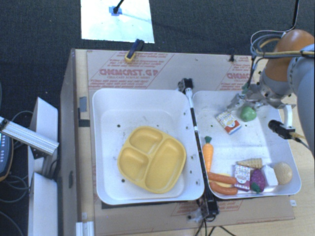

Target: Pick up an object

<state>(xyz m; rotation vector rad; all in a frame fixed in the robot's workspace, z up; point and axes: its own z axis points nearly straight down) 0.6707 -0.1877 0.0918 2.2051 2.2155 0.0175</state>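
Jaws (244, 102) hang just above round green ball (248, 113).

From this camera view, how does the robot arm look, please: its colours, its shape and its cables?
The arm has rounded grey segments, with an orange band above the wrist. Thin cables loop beside the band. The gripper is pale metal-grey, and a dark part sticks out below the wrist.

The arm (295, 63) runs off the right edge, and its gripper (244, 101) is too blurred to read beside the green ball (248, 114).
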